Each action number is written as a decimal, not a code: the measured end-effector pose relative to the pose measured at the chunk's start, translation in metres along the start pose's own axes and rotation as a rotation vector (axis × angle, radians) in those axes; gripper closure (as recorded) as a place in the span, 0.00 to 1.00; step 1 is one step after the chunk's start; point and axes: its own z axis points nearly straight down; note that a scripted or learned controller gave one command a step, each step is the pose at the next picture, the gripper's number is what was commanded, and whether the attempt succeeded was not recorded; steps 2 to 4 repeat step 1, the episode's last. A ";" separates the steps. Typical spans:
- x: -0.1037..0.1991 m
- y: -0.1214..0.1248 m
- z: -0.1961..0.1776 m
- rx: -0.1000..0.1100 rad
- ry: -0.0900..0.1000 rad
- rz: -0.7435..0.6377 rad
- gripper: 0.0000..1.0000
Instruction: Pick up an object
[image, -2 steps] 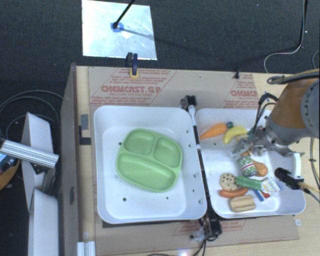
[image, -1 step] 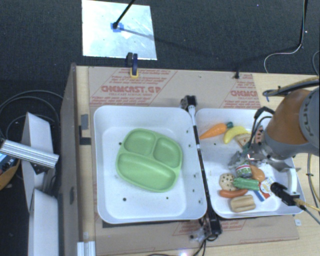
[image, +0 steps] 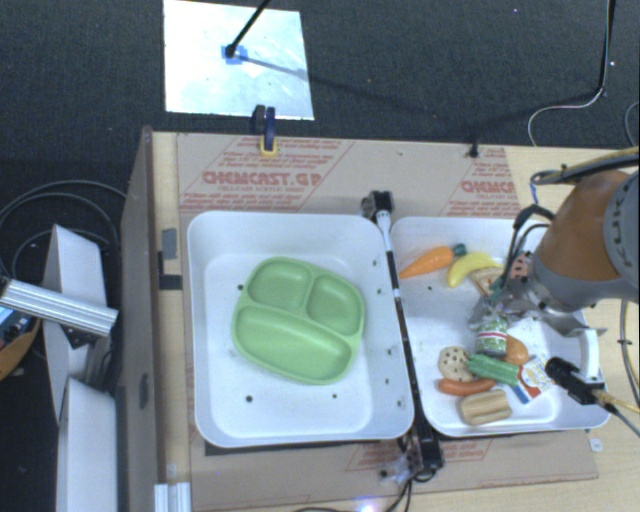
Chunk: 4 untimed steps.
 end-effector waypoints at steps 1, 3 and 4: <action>0.062 0.052 -0.062 -0.001 0.001 -0.009 1.00; 0.062 0.052 -0.062 -0.001 0.001 -0.009 1.00; 0.062 0.052 -0.062 -0.001 0.001 -0.009 1.00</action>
